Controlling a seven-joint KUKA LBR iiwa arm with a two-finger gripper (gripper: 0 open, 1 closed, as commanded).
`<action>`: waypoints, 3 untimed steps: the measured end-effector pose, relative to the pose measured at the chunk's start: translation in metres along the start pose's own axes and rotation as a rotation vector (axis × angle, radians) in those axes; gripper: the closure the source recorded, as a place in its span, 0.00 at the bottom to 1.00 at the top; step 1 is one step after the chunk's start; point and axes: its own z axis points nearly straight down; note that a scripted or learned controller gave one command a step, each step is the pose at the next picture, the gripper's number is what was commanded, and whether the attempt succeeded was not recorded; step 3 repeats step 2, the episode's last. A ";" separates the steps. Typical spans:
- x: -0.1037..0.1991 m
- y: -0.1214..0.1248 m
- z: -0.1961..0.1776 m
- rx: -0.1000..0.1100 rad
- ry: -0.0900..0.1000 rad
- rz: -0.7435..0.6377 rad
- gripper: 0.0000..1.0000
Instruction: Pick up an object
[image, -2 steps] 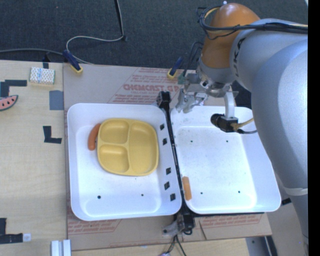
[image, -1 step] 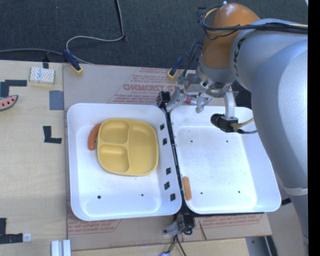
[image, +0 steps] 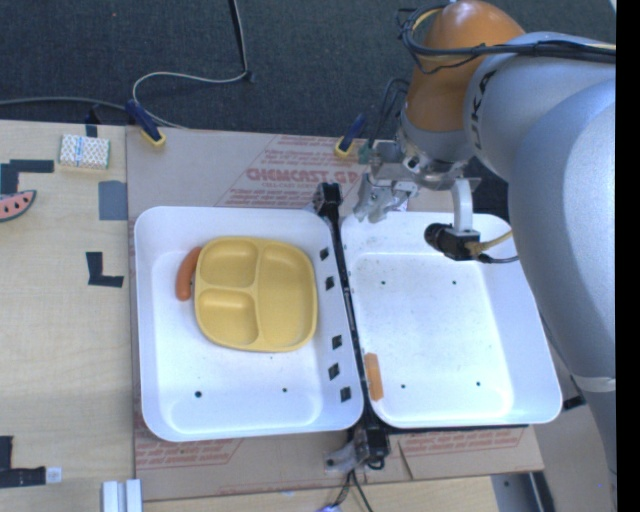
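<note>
On the left side of the table (image: 60, 300) stands the left bin (image: 160, 400), and in it lies a yellow plate (image: 255, 293) with three compartments, flat and with its open side up. Just beside its left edge, and seemingly touching it, lies a small orange sausage-like thing (image: 184, 275), partly tucked against the plate. Further right, in the right bin (image: 500, 390), a second small orange piece (image: 373, 377) rests against the left wall, close to the divider between the two bins. It is short, rounded and smooth, so I judge it may slip or roll under a grip. At the far edge of the right bin hangs the gripper (image: 385, 205), above the rim and well apart from all three things; nothing is between its fingers, but whether they are spread or pressed together I cannot tell from this angle. I judge that the task is in its reaching step, with no object chosen yet in a visible way. The next move calls for carrying the gripper over one object, most easily the orange piece in the right bin, then lowering it straight with the fingers on both sides of the piece.
</note>
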 end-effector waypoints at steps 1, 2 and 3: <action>0.000 0.000 0.000 0.001 -0.001 0.000 0.00; -0.034 -0.001 0.039 0.000 0.008 0.006 0.00; -0.034 -0.001 0.039 0.000 0.008 0.006 0.00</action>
